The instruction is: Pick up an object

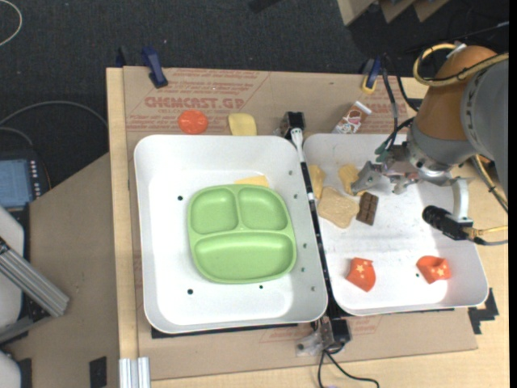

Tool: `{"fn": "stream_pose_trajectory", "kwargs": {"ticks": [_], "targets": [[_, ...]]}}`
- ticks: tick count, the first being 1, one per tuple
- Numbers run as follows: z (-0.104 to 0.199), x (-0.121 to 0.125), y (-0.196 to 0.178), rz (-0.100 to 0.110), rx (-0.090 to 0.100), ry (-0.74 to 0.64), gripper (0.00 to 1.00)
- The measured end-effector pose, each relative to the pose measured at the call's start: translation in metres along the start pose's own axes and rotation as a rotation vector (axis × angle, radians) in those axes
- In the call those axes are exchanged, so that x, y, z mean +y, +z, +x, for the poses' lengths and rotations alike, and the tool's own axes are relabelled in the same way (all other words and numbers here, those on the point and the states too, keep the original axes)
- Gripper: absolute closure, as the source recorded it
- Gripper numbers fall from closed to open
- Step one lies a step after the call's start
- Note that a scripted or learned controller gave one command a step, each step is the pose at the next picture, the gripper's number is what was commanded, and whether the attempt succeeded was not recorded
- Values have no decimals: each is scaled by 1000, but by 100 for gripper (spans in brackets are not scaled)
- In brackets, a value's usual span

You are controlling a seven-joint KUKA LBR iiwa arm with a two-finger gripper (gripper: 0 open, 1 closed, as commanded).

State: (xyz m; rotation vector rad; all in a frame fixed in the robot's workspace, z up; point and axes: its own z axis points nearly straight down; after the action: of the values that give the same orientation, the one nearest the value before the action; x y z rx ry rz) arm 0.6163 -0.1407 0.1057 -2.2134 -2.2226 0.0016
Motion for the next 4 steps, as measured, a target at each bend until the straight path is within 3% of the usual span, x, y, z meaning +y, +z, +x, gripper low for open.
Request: {"fn": "stream_pose_trajectory", "kwargs": {"ticks": [1,2,3,4], "targets": [[11,-7,20,-6,-4,4,0],[-2,-6,18,-11,-3,4,0],[-52,-82,18,-7,-4,12,0],[-1,-29,19,-13,-5,-2,0]]}}
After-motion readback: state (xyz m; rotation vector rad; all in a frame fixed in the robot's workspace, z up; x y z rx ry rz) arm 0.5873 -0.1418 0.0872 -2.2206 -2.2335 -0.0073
